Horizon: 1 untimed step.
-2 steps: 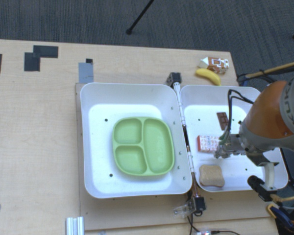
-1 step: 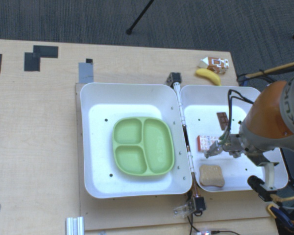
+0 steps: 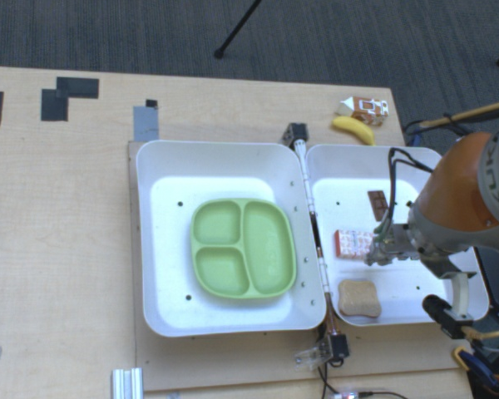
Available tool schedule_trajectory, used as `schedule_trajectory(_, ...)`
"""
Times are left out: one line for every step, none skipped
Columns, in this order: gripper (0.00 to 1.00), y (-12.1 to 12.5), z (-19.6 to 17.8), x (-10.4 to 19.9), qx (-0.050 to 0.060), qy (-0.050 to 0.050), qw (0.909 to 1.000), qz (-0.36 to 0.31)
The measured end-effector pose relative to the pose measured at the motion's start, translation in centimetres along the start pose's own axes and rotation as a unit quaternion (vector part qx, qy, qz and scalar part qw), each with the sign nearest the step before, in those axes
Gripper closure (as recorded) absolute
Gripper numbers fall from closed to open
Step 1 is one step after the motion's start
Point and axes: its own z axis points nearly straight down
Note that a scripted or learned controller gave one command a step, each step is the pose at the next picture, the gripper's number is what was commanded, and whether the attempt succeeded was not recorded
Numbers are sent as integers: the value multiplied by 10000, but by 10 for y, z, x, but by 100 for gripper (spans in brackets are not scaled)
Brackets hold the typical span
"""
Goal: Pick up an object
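Observation:
In the right bin (image 3: 349, 166) lie a red-and-white packet (image 3: 352, 243), a small brown bar (image 3: 377, 199) and a tan slice of bread (image 3: 359, 298). My gripper (image 3: 381, 253) is low over the bin, right beside the packet's right end and above the bread. The arm with its orange band (image 3: 453, 189) reaches in from the right and covers the bin's right half. No object shows between the fingers.
The left bin (image 3: 162, 223) holds a green three-compartment plate (image 3: 243, 248). Outside the bins, on the bench behind the right one, lie a banana (image 3: 353, 129) and a small carton (image 3: 368, 106). Cables run along the bench's front right corner.

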Motion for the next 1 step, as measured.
schedule_trajectory(0,0,0,0,0,0,10000,5)
